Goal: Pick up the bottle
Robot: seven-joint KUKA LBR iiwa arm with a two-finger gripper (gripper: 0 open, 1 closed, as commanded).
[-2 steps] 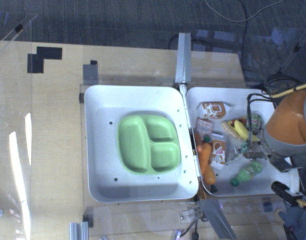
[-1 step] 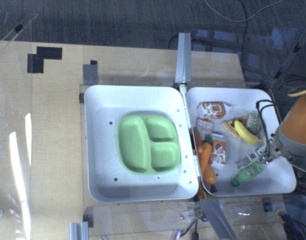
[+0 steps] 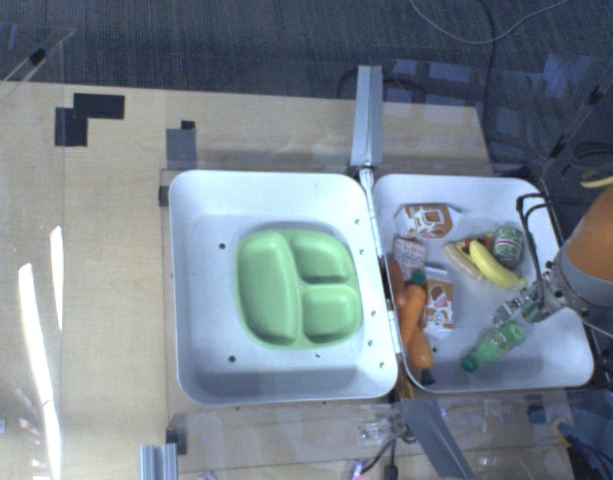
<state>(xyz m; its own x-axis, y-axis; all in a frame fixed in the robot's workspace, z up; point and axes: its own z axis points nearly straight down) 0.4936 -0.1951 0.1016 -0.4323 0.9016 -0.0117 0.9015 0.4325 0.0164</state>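
A green bottle [image 3: 494, 343] lies on its side near the front of the right bin [image 3: 571, 368], with its dark green cap pointing toward the front left. My gripper [image 3: 520, 308] hangs just above the bottle's far right end, close to it or touching it. The arm reaches in from the right edge, and its orange band [image 3: 596, 243] shows above the wrist. The view does not show the bottle lifted; it rests on the bin floor.
The right bin also holds a banana [image 3: 486, 261], a small can [image 3: 508, 240], snack packets [image 3: 429, 220] and an orange carrot [image 3: 414, 313] along its left wall. A green divided tray [image 3: 296, 286] sits in the left bin [image 3: 201, 268].
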